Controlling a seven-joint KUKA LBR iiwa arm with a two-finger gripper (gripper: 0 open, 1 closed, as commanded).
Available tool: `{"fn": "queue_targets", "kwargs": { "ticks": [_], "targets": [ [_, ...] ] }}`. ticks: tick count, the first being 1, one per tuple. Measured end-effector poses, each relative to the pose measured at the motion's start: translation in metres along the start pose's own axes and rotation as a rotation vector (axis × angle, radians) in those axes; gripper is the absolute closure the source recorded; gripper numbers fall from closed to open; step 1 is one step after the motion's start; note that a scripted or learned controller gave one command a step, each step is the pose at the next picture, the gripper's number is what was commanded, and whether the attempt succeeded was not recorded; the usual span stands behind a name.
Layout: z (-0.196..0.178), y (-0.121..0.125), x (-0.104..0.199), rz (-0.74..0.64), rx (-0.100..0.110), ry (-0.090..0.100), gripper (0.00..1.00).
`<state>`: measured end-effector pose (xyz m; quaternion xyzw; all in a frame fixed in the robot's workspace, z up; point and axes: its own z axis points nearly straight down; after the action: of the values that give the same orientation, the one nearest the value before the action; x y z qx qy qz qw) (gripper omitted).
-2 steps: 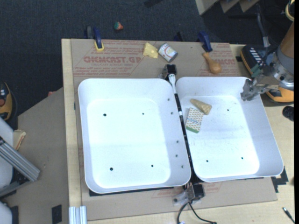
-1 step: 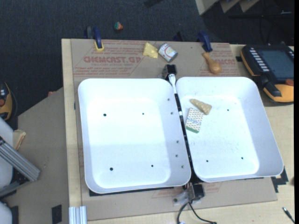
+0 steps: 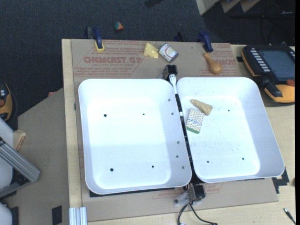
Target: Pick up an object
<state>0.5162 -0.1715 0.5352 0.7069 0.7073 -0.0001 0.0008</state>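
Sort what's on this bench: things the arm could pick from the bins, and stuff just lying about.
For the job:
tan wedge, in the right bin
patterned block, same bin

Lying about, outside the bins:
yellow piece
small box
wooden handle
tablet

Blue clamps (image 3: 98, 35) pin a brown printed board (image 3: 117, 60) to the tabletop (image 3: 281, 121); a black-and-orange control pendant (image 3: 273, 67) lies at its right edge, dark carpet (image 3: 47, 13) beyond.
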Motion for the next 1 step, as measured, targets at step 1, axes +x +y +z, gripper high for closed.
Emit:
{"fn": "queue_targets", "kwargs": {
  "ticks": [1],
  "targets": [
    [0.0813, -0.0386, 0.0545, -0.004, 0.011, 0.005, 0.00]
  ]
}}
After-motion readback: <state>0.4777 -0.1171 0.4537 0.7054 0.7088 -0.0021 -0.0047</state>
